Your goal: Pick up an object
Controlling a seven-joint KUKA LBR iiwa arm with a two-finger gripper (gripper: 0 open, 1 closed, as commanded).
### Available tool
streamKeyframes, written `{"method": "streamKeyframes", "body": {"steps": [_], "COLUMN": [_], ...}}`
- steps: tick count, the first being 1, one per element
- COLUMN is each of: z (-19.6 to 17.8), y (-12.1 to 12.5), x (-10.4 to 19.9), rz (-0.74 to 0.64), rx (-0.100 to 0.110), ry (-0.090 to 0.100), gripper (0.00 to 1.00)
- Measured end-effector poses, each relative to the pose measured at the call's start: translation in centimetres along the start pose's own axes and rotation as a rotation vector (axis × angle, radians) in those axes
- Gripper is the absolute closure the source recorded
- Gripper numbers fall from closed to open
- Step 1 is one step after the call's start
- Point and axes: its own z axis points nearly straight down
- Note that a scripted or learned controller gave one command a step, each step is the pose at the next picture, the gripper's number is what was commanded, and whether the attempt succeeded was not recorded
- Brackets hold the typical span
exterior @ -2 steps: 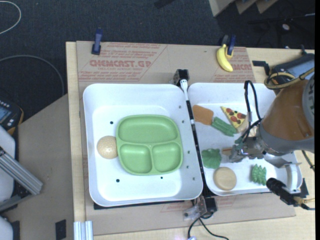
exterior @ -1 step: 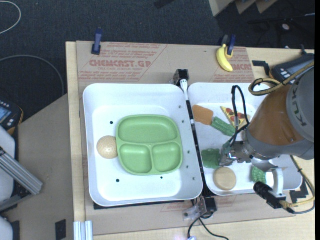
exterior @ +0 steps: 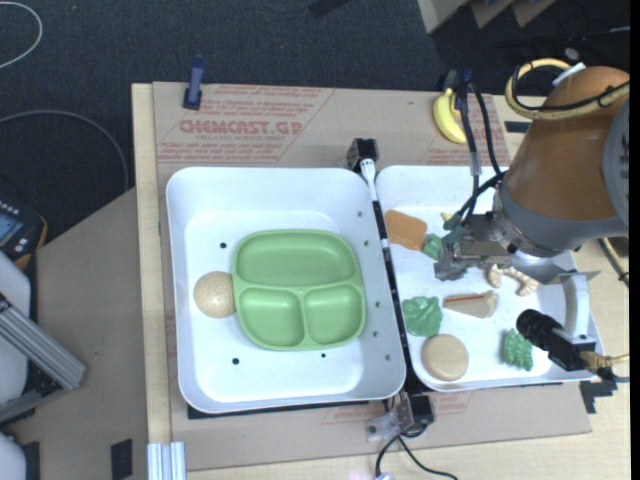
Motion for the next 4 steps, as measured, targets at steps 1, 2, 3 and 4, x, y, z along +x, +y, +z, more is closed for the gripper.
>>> {"method": "streamKeyframes", "body": {"steps": [1, 2, 3, 4], "z": [-4.3, -18.0, -9.3, -2.7], "y": [-0.1, 0.7, -0.3, -0.3], "x": [6.1, 8.4, -0.4, 3.0], "rz": [0.002, 0.004, 0.021, 0.008], "rx": [0.012, 0.000, 0.026, 0.027], "ry": [0.000, 0.001, -0.005, -0.002], "gripper": [1.00, 1.00, 1.00, 1.00]}}
